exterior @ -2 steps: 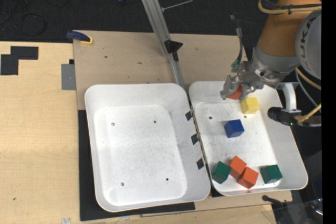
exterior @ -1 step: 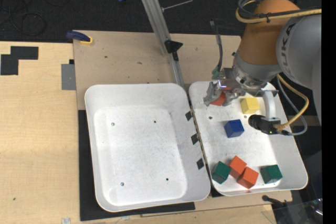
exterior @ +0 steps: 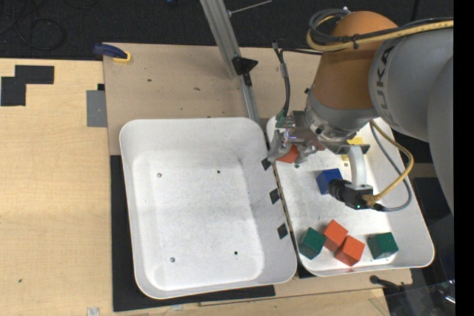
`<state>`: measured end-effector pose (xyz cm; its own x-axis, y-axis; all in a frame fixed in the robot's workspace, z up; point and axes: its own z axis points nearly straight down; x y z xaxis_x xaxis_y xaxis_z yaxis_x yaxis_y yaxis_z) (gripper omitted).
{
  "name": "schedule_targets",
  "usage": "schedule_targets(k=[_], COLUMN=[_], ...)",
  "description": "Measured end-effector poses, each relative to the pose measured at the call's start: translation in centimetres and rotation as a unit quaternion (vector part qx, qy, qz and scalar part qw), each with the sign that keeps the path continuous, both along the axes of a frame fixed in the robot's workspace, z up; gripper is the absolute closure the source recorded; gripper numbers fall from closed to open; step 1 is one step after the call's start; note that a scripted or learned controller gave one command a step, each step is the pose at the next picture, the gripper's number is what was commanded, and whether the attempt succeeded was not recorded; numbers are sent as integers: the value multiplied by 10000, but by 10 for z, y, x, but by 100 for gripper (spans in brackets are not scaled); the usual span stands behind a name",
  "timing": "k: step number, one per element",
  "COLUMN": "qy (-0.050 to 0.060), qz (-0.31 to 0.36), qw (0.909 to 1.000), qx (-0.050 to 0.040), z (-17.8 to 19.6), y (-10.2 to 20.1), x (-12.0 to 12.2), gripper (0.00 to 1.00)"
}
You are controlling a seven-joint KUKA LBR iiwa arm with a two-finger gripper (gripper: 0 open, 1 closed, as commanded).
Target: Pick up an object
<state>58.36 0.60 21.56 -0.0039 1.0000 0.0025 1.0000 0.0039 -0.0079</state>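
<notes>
The claw (exterior: 286,152) hangs over the far left corner of the right bin (exterior: 415,251), by the wall shared with the left bin (exterior: 148,137). A small red-orange block (exterior: 288,155) shows at its tip, mostly hidden; I cannot tell whether the claw grips it, nor the block's long axis. A blue cube (exterior: 327,180) lies nearby. At the near edge sit two green cubes (exterior: 312,242) (exterior: 382,245) flanking two orange blocks (exterior: 335,234) (exterior: 350,250) that touch
</notes>
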Motion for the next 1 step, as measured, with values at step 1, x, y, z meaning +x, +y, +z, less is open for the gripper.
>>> schedule_targets(k=[1], qy=[-1], qz=[0], qw=[10000], qx=[-1], z=[-4], y=[54], x=[-19], gripper=[100])
